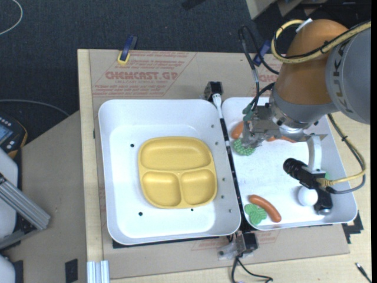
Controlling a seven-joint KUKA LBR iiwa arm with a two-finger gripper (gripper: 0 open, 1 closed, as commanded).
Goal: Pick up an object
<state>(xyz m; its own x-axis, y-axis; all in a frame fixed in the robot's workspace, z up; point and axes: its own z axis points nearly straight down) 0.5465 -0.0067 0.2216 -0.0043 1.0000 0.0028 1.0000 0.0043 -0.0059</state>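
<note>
Cardboard covers the tabletop point(171, 255), and two white bins sit on it side by side. At the lower edge of the right bin point(277, 173), a green leafy piece point(256, 216) lies against the near wall, touching an orange sausage point(265, 207) that slants just above it. To their right, near the bin's lower right corner, rests a white ball point(306, 197).

The left bin point(112, 158) holds a yellow divided plate point(177, 171), lying flat around its middle with its two small compartments toward the bottom of the frame.

Higher in the right bin, close to the wall shared with the left bin, the gripper point(252, 135) points down over a green lump point(243, 148). It is right at the lump's upper edge, but contact cannot be made out. Whether the gripper is released or clenched cannot be told, and nothing is seen grasped. An orange piece point(237, 130) lies just left of the gripper by the shared wall, and a second orange piece point(284, 138) shows to its right, partly under the wrist.

The arm point(353, 69) comes in from the upper right of the frame and bends steeply downward. Its orange band point(306, 46) sits above the grey wrist.

Farther back, red lettering marks the cardboard, and a blue and yellow clamp point(125, 50) grips its upper left edge.
</note>
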